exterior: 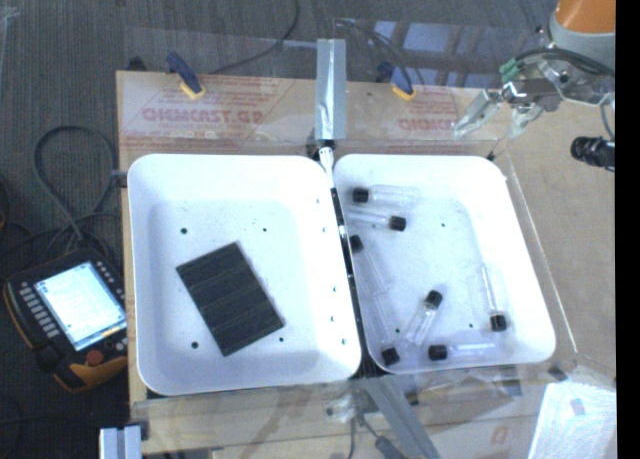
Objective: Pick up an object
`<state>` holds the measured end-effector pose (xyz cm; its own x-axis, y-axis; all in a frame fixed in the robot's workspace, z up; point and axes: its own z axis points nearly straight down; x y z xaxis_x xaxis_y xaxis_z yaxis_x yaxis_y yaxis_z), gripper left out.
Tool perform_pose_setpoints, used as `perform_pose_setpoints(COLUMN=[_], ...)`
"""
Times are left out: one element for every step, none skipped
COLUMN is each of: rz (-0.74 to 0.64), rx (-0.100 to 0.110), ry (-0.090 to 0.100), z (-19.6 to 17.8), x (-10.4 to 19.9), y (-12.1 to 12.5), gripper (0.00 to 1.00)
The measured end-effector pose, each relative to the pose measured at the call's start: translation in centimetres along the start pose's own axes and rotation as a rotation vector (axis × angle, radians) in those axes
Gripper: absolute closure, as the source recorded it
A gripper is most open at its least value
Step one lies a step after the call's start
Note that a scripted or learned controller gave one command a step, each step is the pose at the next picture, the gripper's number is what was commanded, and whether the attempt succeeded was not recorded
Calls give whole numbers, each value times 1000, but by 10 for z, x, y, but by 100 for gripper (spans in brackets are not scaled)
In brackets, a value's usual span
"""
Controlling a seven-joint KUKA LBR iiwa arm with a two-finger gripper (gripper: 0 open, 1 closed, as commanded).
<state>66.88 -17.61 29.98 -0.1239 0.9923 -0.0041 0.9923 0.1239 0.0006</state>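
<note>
Clear vials with black caps [430, 312] are seen scattered across the right bin [515, 247], near the front edge of the bench, while a dark ribbed slab [229, 297] is left lying flat and alone in the left bin [150, 247]. Seven or so vials are counted, some close along the front wall. The gripper [497, 113] is held high beyond the right bin's far rim, its pale fingers spread and nothing caught between them. A miss is judged likely: the vials are round and transparent, and could be rolled aside or squeezed out by closing fingers. Those against the wall may be blocked from a clean approach.
</note>
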Motion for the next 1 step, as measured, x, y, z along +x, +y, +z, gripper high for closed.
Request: perform_pose_setpoints(rz=[-133], rx=[2], ry=[5], z=[128], x=[63], y=[7], gripper=[0])
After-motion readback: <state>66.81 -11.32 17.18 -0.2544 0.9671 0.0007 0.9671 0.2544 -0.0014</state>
